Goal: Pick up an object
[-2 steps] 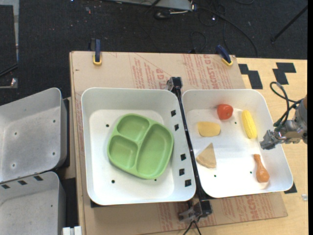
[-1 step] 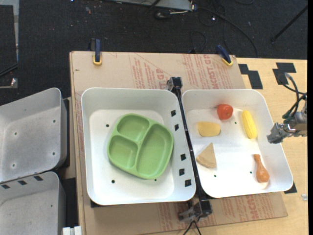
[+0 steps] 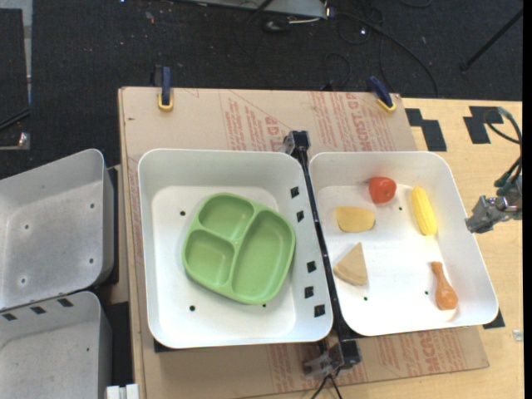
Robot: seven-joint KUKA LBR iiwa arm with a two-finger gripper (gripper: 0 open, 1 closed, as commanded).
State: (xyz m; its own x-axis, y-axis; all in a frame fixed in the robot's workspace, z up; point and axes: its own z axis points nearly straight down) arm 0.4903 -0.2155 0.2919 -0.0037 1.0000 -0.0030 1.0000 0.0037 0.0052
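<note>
Green divided plate lies in left bin. Right bin holds drumstick, bread wedge, corn, tomato. Hand at right edge; opening cannot be determined.

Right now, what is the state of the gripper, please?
Gripper: at the right bin's outer edge; open or closed cannot be told.

A brown cardboard sheet is lying under both bins, printed with red lettering. Two yellow-and-blue clamps are gripping its far edge. Two spare white trays are sitting left of the bench. Black cables are trailing across the dark floor.
</note>
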